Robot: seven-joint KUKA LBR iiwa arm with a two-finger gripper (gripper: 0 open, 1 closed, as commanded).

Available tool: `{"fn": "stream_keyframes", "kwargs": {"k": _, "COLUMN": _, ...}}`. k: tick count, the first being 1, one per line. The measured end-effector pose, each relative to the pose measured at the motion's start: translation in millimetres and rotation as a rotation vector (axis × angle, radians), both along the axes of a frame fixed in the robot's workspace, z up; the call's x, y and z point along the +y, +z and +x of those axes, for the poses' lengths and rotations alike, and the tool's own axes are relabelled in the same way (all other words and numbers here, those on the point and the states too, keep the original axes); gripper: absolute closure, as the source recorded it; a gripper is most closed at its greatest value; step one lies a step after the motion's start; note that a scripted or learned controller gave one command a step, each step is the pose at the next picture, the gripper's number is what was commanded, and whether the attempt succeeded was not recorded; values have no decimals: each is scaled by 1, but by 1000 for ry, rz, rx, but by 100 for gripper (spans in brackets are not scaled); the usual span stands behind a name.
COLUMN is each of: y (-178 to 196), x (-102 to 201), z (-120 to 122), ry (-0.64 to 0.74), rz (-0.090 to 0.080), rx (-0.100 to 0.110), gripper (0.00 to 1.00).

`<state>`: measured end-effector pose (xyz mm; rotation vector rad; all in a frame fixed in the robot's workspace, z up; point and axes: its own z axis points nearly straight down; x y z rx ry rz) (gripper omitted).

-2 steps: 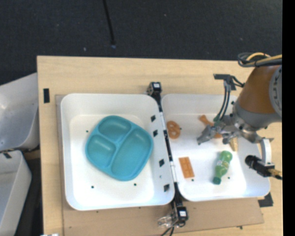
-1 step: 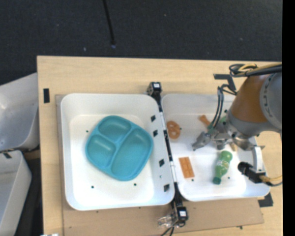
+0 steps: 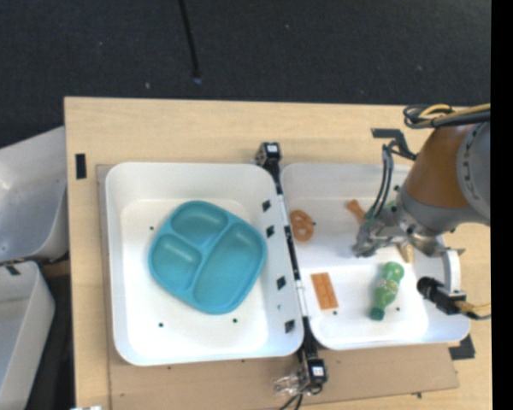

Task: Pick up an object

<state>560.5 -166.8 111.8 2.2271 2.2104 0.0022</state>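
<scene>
At the near edge of the wooden bench (image 3: 197,131) the two shallow white bins sit side by side, joined down the middle by a dark-clipped divider. In the right bin (image 3: 350,327), nearest the front wall, lies a green bottle-shaped toy (image 3: 386,289), tilted with its darker end toward the front and its paler rounded end pointing toward the arm. Just left of it, apart from it, a flat orange rectangular piece (image 3: 325,291) rests on the bin floor near the divider. Farther back, a small brown ring-shaped thing like a pretzel (image 3: 302,225) lies close to the divider, and a short orange stick-like piece (image 3: 355,209) sits toward the middle of the bin. The grey arm with its orange band (image 3: 440,178) reaches in from the right, and its gripper (image 3: 368,243) hangs low over the bin floor between the orange stick and the green toy, near the toy's paler end but not visibly touching it; whether its fingers are spread or closed cannot be told from this angle, and nothing is seen between them. In the left bin (image 3: 128,314) a blue divided tray (image 3: 207,255) with three compartments lies flat near the middle.
</scene>
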Motion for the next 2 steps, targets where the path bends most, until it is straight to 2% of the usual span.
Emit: {"fn": "stream_keyframes", "kwargs": {"k": 2, "y": 126, "x": -5, "z": -3, "ry": 11, "rz": -1, "rx": -5, "gripper": 100}}
